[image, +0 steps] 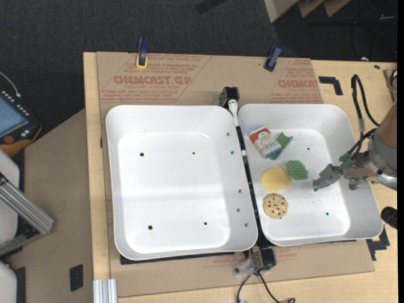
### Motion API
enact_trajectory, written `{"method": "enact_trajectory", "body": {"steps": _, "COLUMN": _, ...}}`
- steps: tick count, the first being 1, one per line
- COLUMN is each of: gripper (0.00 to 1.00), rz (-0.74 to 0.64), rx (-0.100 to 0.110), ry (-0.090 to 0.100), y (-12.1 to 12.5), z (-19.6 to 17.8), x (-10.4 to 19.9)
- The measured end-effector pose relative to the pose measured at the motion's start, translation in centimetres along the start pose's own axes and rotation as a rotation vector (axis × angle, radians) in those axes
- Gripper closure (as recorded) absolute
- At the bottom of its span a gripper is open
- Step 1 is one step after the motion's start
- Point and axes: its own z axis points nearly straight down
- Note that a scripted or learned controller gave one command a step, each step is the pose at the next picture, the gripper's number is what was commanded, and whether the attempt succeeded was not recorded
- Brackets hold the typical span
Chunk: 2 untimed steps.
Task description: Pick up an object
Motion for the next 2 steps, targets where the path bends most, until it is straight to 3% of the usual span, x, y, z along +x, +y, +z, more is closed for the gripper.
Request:
{"method": "enact_trajectory", "body": {"steps": 1, "gripper": 0.0, "rz": -0.013, "rx": -0.036, "ry": -0.012, "y": 6.8, "z": -17.5, "x": -2.3}}
{"method": "enact_trajectory", "body": {"steps": 2, "gripper": 0.0, "rz": -0.007, "rx": -0.025, "ry": -0.009, "y": 1.1, "z": -28.7, "x": -5.0}}
